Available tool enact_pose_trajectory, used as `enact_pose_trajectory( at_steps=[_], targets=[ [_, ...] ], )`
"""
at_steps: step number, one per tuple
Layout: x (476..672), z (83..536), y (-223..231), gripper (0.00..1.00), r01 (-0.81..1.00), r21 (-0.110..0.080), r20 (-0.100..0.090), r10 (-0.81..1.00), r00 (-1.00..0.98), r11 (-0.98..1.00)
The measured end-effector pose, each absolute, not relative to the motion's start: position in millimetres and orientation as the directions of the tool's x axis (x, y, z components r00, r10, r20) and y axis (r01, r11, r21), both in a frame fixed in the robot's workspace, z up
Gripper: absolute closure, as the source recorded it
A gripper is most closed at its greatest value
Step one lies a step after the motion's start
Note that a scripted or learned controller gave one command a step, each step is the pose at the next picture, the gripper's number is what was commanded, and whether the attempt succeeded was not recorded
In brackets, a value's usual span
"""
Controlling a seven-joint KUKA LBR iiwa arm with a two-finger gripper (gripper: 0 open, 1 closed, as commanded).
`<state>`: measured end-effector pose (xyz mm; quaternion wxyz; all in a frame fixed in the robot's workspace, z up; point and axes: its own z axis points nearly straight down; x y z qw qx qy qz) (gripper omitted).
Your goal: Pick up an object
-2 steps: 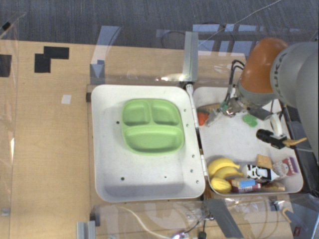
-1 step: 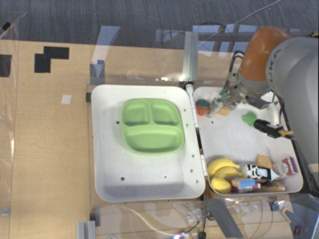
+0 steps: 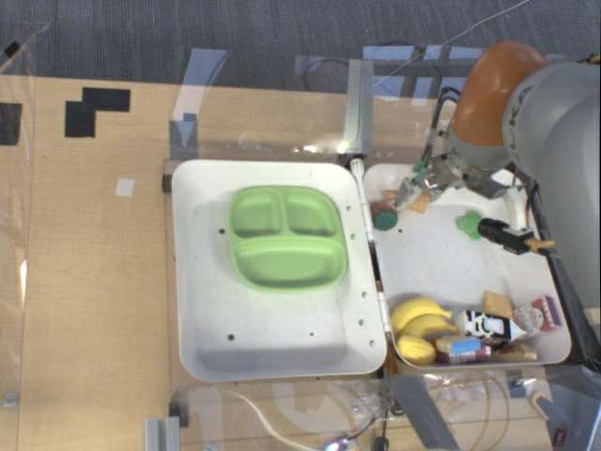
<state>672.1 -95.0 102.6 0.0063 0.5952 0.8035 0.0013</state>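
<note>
You are looking at the arm (image 3: 554,111) in the upper right of the frame: a thick, rounded grey casing with a smooth matte finish, broad enough to fill that corner. Next to the grey casing sits the orange band (image 3: 493,92), a glossy domed section the colour of a pumpkin. Thin dark cables (image 3: 438,125) run down alongside it toward the wrist. At the tip you see the gripper (image 3: 415,188), a small cluster of metal and pale parts, too blurred to make out in detail.
</note>
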Motion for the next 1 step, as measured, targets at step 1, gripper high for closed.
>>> enact_pose_trajectory(
  at_steps=[1],
  targets=[
    [670.6, 219.9, -30.9, 1.00, 0.983, 0.009, -0.001, 0.983, -0.184, 0.184]
  ],
)
